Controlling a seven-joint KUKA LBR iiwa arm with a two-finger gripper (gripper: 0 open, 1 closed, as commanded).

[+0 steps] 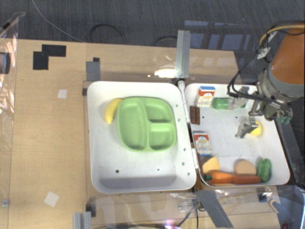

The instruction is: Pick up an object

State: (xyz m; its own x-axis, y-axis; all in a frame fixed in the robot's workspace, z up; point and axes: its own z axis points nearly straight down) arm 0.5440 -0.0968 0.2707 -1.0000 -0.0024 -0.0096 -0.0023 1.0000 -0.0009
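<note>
Nearest the camera, along the near wall of the right bin (286, 173), lies a row of toy food: a carrot (222, 178) touching a red sausage (247, 179), a yellow cheese wedge (211, 164) just above the carrot, a tan bread roll (245, 167) and a green pepper (264, 169) at the corner. Up the bin's left side sit a small printed carton (203, 143), a brown chocolate bar (194, 114) against the wall, and a second carton (206, 97) at the far corner with a green bottle (222, 103) lying beside it.

Over the bin's right half the gripper (247, 128) hangs from the grey arm, fingers pointing down and slightly parted, with nothing seen between them. A small yellow object (256, 130), perhaps a lemon, lies just beside its tip on the bin floor; contact cannot be judged. The orange band (290, 56) and black cables overhang the bin's far right corner.

Inside the left bin (109, 175) a green divided tray (145, 123) rests near the centre, and a banana (111, 110) touches its left edge.

Both bins sit side by side on a pale wooden worktop (43, 142) marked with black tape squares (47, 55). Beyond lies dark grey carpet (119, 8) with a thin cable trailing across.
</note>
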